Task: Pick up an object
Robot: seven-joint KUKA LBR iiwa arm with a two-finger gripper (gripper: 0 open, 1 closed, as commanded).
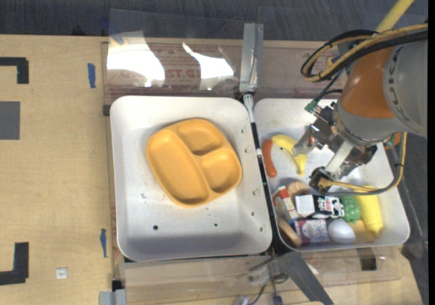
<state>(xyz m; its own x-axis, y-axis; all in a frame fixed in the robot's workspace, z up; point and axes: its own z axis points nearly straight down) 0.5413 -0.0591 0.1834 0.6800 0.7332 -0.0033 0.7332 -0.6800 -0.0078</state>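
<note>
1. Claw sits low over the upper half of the right bin, on the grey arm reaching in from the right. Can't tell how far open it is, or whether it has hold of anything.
2. Banana lies on the bin floor just left of the claw. Touching or a hair apart, can't tell.
3. Red-orange sausage shape is just left of the banana, along the bin's left wall.
4. Clutter packs the front of the same bin, near the claw: small white-and-black box, green lump, yellow piece, silver egg shape, can.
5. Left bin holds a yellow divided plate in its middle, well apart from the claw.
</note>
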